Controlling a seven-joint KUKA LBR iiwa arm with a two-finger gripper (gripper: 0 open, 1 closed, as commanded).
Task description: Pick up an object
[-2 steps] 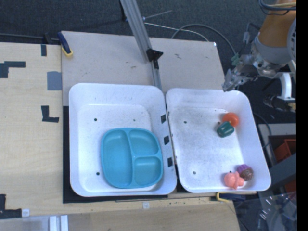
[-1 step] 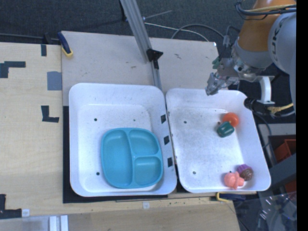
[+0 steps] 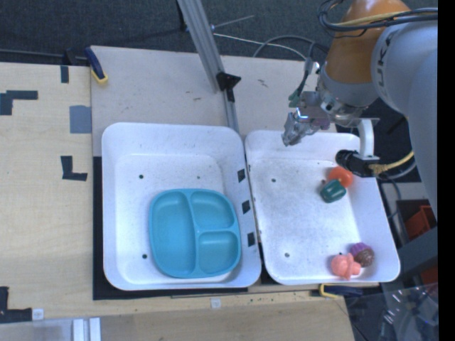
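Camera view is showing the gripper [image 3: 293,135] hanging over the far rim of the right bin [image 3: 306,226], near that bin's back-left corner. Cannot tell from this slant whether it is open or closed; nothing is showing between its tips. The grey arm [image 3: 398,55] with the orange band [image 3: 359,34] is reaching in from the right, above and behind the gripper.

Nearest things are lying to the gripper's right and toward the camera: an orange piece [image 3: 340,175] is sitting against the bin's right wall, with a dark green block [image 3: 332,190] touching it on the near-left side. Both are sitting on the bin floor, apart from the gripper.

Farther toward the camera, in the near-right corner of the same bin, a pink toy [image 3: 344,265] is lying just beside a purple and brown piece [image 3: 362,254]; the two are touching or nearly so.

To the gripper's left, the left bin [image 3: 121,190] is holding a blue divided tray [image 3: 194,231], lying flat, well apart from the gripper. A metal pole [image 3: 202,38] is slanting up behind the bins, left of the gripper.
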